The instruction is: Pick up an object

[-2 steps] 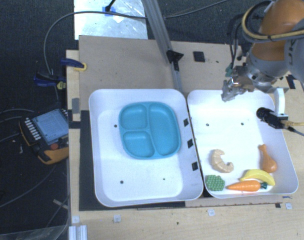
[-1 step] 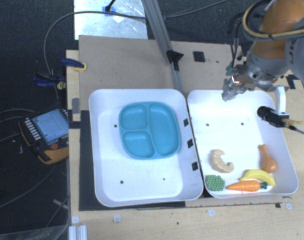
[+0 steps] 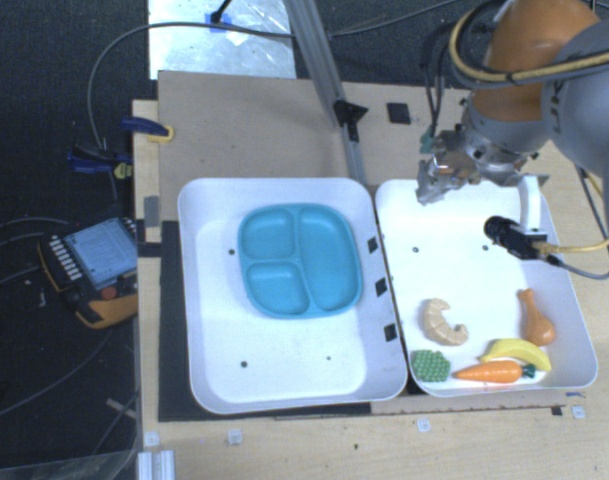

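White bins, two, side by side on the bench [image 3: 254, 118]. We list what they carry and how the work stands.

Left bin [image 3: 209, 368]: one blue divided plate [image 3: 299, 260], three compartments, lying flat toward the far half of the bin. We see nothing resting on it.

Right bin [image 3: 424, 228]: five pieces of toy food, all gathered at the near end. A pale croissant [image 3: 443, 322] lies nearest the bin's middle. A green, knobbly piece, which we take for broccoli [image 3: 430, 366], sits at the near left corner. An orange carrot [image 3: 489, 372] lies just beside it along the near wall, touching or almost touching a yellow banana [image 3: 519, 353] above it. A brown drumstick [image 3: 535, 316] lies near the right wall.

Tool [image 3: 436, 181]: at the far end of the right bin, above its upper left corner, well apart from every piece of food. We see nothing between its tips. Whether the tips stand apart or together we cannot tell; they are too small and blurred.

Progress, as we judge it: nothing is picked up yet. All five pieces rest on the bin floor. Choice of piece, approach, descent, closing and lift all remain. The croissant lies closest to the tool and stands clear of its neighbours.
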You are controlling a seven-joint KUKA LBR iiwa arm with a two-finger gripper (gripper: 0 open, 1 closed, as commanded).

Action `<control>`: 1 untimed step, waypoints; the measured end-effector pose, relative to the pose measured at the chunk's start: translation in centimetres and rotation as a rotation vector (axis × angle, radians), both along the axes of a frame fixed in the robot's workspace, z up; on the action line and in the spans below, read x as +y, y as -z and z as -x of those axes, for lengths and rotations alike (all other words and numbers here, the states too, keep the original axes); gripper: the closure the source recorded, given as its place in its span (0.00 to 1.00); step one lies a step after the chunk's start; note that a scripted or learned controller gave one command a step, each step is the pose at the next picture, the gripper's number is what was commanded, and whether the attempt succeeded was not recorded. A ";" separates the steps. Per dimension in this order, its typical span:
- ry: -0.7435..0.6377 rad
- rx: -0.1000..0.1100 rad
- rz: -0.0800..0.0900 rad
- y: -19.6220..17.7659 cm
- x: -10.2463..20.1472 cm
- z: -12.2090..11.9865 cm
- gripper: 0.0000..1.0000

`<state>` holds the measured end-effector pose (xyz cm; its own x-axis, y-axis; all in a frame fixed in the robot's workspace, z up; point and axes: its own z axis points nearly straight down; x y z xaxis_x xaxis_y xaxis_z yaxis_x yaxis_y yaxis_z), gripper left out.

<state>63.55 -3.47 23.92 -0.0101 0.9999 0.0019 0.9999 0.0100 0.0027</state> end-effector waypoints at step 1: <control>0.001 0.004 0.000 1.0 4.1 1.7 1.00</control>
<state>61.82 0.65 22.92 -0.0092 1.0000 0.0017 1.0000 0.0092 -0.0008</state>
